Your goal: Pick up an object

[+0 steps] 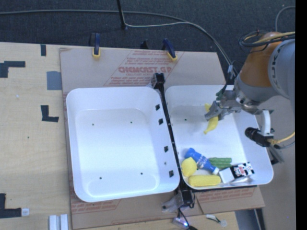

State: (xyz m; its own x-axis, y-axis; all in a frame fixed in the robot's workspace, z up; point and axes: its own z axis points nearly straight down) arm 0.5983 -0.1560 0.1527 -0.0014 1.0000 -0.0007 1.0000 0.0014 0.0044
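The grey arm (pixel 268 75) is reaching in from three o'clock and its gripper (pixel 217 111) is closing on a small yellow banana-shaped toy (pixel 211 124), which is hanging from the fingers over the upper middle of the right bin (pixel 192 97). The toy is looking light, stiff and smooth, so it is probably best pinched across its upper end, as now. The left bin (pixel 81 104) is sitting alongside, while at the right bin's six o'clock edge a corn cob (pixel 203 180), a lemon (pixel 188 166), a blue bottle (pixel 200 160), a green vegetable (pixel 220 161) and a small black-and-white box (pixel 238 171) are lying bunched together.
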